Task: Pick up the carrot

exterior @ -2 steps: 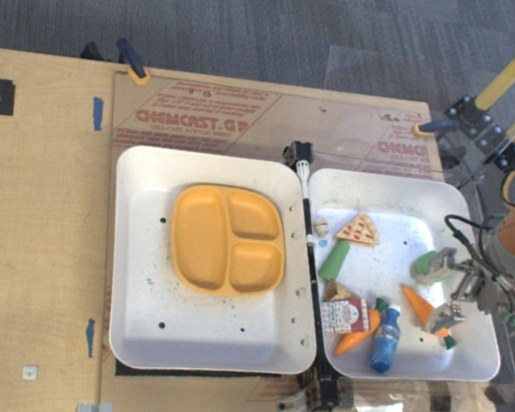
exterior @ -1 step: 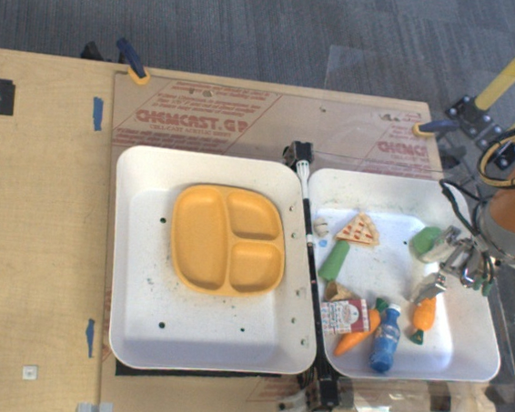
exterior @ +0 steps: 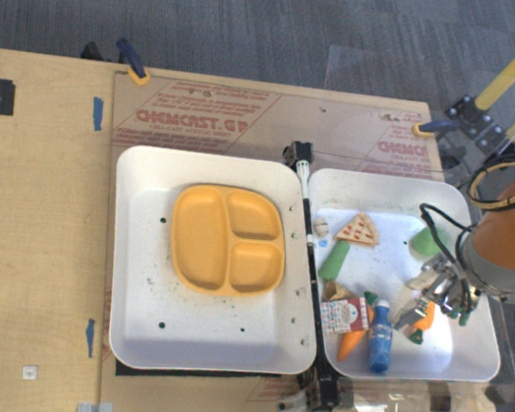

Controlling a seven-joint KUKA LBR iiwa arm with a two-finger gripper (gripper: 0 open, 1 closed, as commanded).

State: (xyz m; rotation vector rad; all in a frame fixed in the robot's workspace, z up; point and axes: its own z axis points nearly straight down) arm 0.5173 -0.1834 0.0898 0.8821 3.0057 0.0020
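Over the right white bin (exterior: pixel 477 361), the gripper (exterior: pixel 417 320) clasps a small orange carrot with green top (exterior: pixel 422 322), barely lifted; raising it clear remains.

An orange divided plate (exterior: pixel 228 240) sits in a white bin (exterior: pixel 133 261); orange carrot (exterior: pixel 350 344), blue bottle (exterior: pixel 379 341).

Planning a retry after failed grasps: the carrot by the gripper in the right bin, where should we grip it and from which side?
Grip the carrot on its orange body, just above the green end, coming straight down. It seems to lie flat on the right bin floor, running roughly far-to-near, so squeeze across its narrow width. The blue bottle lies apart from it, and the floor beside it is bare.
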